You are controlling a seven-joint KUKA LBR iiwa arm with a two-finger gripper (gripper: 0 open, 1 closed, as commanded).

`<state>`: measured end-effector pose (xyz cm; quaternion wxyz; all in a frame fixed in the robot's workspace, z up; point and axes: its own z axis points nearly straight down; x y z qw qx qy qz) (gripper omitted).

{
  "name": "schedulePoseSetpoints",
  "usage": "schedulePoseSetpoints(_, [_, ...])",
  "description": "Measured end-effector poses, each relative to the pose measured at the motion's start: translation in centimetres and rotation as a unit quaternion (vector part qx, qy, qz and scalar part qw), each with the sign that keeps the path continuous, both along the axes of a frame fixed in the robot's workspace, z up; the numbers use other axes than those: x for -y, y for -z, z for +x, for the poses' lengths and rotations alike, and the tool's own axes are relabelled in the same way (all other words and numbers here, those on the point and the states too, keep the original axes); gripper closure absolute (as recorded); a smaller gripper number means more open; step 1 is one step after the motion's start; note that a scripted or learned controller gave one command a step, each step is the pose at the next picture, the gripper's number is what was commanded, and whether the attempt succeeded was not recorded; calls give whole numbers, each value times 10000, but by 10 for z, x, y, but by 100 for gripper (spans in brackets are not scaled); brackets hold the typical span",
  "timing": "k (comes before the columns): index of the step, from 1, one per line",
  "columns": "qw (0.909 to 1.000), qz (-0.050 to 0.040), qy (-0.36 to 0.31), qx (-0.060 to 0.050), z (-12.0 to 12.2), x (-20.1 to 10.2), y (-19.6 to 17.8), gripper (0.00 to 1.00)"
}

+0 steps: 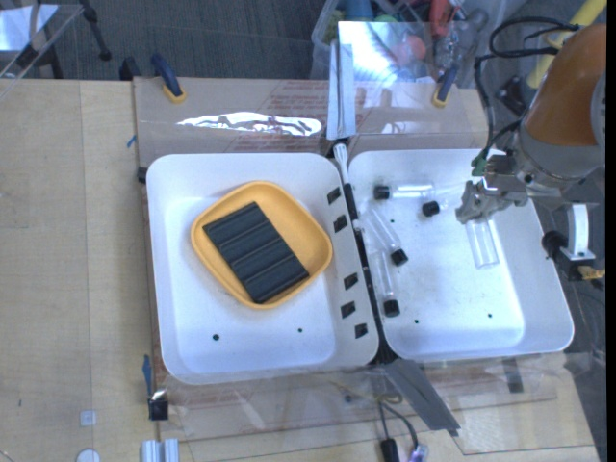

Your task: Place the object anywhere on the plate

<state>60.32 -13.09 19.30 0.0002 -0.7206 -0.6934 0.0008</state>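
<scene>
The gripper [478, 205] hangs over the right bin [539, 325] toward its far right side. Whether it is clenched or released cannot be told from this slanted view.

Far to its left, in the left bin [183, 335], a yellow plate [200, 243] sits roughly in the middle. A black ridged block [256, 251] lies flat on it, wholly inside the rim. If that block is the task's object, it already rests where the task wants it, and the arm is parked clear of it.

Nearer the gripper's left, several clear tubes with black caps [387, 277] lie scattered along the right bin's inner edge, probably loose spares and not set out on purpose.

Just below the gripper's tip is one clear tube [483, 243], pointing toward the bench's near edge. It is touching or almost touching the gripper, but I cannot say it is held. Should this tube be the object instead, the placing is not yet done.
</scene>
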Motion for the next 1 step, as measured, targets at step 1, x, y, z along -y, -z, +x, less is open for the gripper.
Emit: schedulePoseSetpoints(1, [10000,0,1,2,0,0,0,0])
